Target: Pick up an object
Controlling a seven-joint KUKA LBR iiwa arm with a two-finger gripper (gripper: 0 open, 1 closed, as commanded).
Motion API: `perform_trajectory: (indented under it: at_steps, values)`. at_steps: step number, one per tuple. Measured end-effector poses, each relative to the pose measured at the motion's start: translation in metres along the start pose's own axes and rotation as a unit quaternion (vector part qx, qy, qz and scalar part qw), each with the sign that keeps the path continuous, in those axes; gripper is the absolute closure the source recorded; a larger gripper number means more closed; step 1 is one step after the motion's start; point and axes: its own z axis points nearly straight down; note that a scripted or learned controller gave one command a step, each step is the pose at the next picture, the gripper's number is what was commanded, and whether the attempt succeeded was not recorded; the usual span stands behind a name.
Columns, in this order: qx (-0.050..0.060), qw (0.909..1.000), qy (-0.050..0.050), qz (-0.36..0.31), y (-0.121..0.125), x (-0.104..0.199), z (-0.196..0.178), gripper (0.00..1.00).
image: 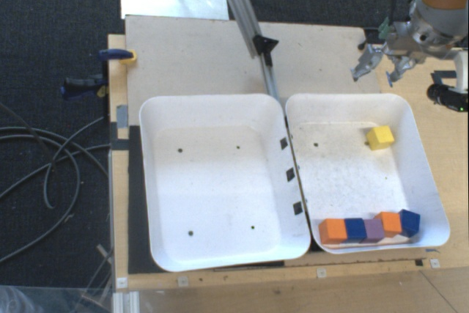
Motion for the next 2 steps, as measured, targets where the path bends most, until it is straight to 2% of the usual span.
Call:
perform_trajectory:
  at_steps: [1,2]
  values:
    - [0.0,1.0,-0.001,0.005,0.004,-0.077,0.022,0.0]
    - [0.011,0.9999,0.006,0.001,0.007,-0.075,0.183,0.0]
